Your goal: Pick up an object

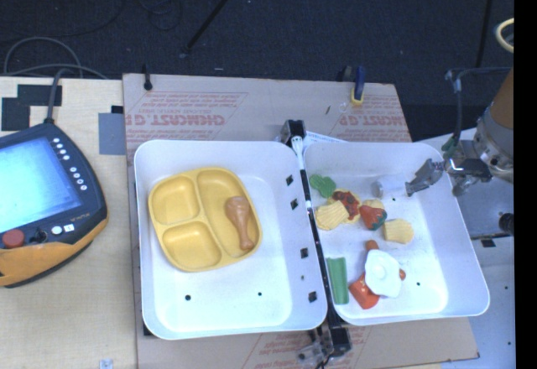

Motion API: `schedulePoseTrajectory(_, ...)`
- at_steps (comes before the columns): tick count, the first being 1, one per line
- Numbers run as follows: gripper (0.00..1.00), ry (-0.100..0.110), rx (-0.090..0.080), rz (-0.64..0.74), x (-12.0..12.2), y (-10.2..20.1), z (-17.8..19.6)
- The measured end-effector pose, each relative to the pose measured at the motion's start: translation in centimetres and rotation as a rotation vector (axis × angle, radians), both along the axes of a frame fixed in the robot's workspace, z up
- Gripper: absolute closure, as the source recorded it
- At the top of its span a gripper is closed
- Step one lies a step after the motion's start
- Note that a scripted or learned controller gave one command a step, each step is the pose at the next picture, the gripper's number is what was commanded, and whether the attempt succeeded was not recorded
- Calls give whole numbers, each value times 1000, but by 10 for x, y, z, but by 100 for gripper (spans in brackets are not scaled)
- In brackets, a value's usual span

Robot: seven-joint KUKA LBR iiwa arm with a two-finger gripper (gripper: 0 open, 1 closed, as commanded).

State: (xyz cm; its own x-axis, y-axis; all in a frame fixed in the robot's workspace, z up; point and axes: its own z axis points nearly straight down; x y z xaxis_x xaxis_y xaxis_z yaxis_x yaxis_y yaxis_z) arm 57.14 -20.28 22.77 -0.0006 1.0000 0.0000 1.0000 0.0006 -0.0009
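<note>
While your pincer (pixel 432 174) hangs over the upper right part of the right bin (pixel 453 292), every candidate for the pick lies to its left and nearer the camera. Whether its fingers are spread or closed you cannot tell from this angle, and nothing shows between them.

The closest piece is the yellow chunk (pixel 398 231), just below and slightly left of the pincer. Further left sits a tight cluster: a ridged chip (pixel 332 214), a red-brown piece (pixel 346 201), a red and yellow piece (pixel 372 215), and a green leaf (pixel 321 185) at the far end. Well below the pincer, a fried egg (pixel 383 272) rests on a red piece (pixel 362 293), touching it. Beside them the green stick (pixel 337 278) lies with its long axis running up and down the view, close against the bin's left wall.

Judge the yellow chunk the easiest target: it stands apart from its neighbours.

Beyond all that, the left bin (pixel 168 309) holds a yellow tray (pixel 172 204) of three compartments, with a drumstick (pixel 241 220) in the long one nearest the pincer, lying lengthwise.
</note>
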Motion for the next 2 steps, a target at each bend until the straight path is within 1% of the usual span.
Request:
schedulePoseTrajectory(1,0,13,6,-2,-37,41,-94)
schedulePoseTrajectory(2,0,3,1,0,-73,59,-142)
